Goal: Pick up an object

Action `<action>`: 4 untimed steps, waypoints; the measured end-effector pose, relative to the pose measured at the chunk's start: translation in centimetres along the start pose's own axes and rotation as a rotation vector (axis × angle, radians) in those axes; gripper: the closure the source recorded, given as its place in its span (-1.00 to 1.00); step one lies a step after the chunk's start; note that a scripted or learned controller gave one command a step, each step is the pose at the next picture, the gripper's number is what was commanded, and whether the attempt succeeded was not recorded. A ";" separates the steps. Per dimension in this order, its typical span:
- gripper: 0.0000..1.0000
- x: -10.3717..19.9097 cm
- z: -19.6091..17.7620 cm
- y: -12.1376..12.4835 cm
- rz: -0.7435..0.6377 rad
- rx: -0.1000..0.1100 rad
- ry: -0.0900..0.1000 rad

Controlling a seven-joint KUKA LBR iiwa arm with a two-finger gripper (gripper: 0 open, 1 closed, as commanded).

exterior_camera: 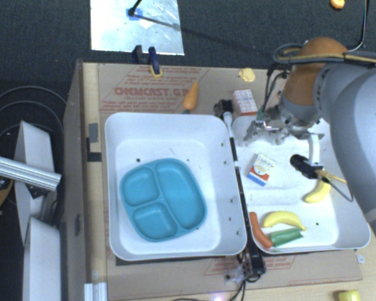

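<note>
My gripper hangs low over the far left corner of the right bin, under the grey wrist with the orange band. A small white carton with red and blue print lies just in front of it, apart from it. Near the front of that bin lie a yellow banana, a green piece and an orange sausage-shaped piece along the left wall. Another yellow piece rests further right. I see nothing held in the gripper.
The left bin holds a blue divided plate. Behind the bins, on the cardboard, lie an orange carrot, a small pale box and a yellow lump. A blue clamp grips the far edge.
</note>
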State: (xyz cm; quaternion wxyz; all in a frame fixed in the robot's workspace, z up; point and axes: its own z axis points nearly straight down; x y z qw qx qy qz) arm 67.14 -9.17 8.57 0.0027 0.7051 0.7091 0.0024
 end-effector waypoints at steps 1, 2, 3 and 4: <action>-1.00 0.2 0.1 -1.4 0.005 0.007 -0.001; -1.00 0.0 0.1 -6.8 0.006 0.010 0.000; 1.00 0.1 -1.0 -6.5 0.004 0.004 0.001; 1.00 8.7 -10.4 -9.4 -0.006 0.002 0.003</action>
